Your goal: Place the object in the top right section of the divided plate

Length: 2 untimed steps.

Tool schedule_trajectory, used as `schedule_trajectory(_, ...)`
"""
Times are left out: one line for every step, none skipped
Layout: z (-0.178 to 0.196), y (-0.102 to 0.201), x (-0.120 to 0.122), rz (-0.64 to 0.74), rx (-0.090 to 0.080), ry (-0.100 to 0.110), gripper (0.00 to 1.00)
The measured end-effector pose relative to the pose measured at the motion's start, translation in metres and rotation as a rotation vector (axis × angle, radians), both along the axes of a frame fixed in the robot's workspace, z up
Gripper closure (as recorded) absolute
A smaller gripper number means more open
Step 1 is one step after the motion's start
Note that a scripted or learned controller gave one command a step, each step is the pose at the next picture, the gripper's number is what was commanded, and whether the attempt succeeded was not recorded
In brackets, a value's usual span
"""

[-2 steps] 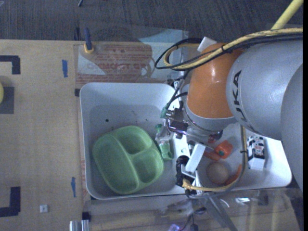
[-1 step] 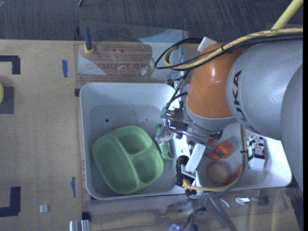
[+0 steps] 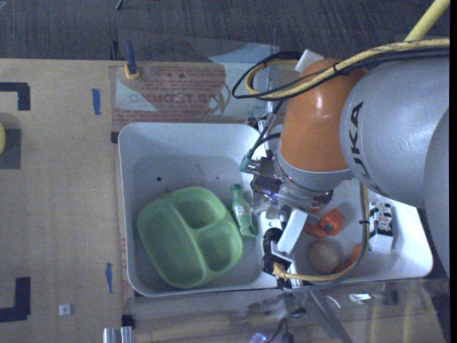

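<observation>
A green divided plate lies in the left white bin, toward its front. A small green bottle-like object with a pale label sits at the plate's right edge, near the wall between the two bins. My gripper hangs just right of and above that object, under the orange wrist band. Whether the gripper touches the green object cannot be made out. The arm hides much of the right bin.
In the right bin lie an orange carrot-like piece, a brownish round item and a curved orange strip. A cardboard sheet lies behind the left bin. The wooden bench spreads to the left.
</observation>
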<state>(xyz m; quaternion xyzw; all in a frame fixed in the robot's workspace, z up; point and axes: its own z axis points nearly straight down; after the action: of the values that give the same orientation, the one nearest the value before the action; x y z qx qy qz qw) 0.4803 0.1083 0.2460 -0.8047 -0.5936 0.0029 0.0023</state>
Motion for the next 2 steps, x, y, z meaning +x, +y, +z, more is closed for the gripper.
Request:
schedule_trajectory(0.0, 0.0, -0.0001, 0.0, 0.0, 0.0, 0.0)
schedule_trajectory(0.0, 0.0, -0.0001, 0.0, 0.0, 0.0, 0.0)
